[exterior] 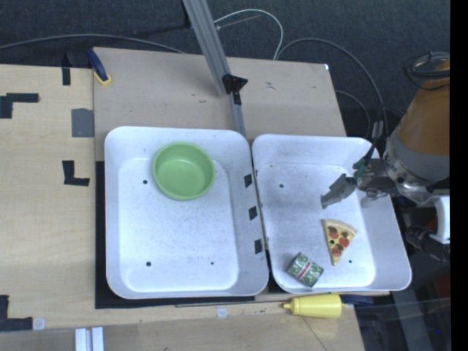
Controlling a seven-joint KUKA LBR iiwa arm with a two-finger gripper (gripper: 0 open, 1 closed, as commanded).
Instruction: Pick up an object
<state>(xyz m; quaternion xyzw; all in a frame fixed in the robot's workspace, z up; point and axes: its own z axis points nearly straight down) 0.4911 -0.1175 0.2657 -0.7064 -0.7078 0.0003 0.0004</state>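
Here the claw (351,189) hovers in the right bin (292,152), nothing between its spread metal fingers. Below lie a triangular pizza slice (338,240) and a small green packet (304,269); a round green bowl (183,170) sits upper left.

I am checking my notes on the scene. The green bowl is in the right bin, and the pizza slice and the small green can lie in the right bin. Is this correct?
One thing is wrong: the green bowl sits in the left bin, as the camera view shows. The pizza slice and the small green can do lie in the right bin.
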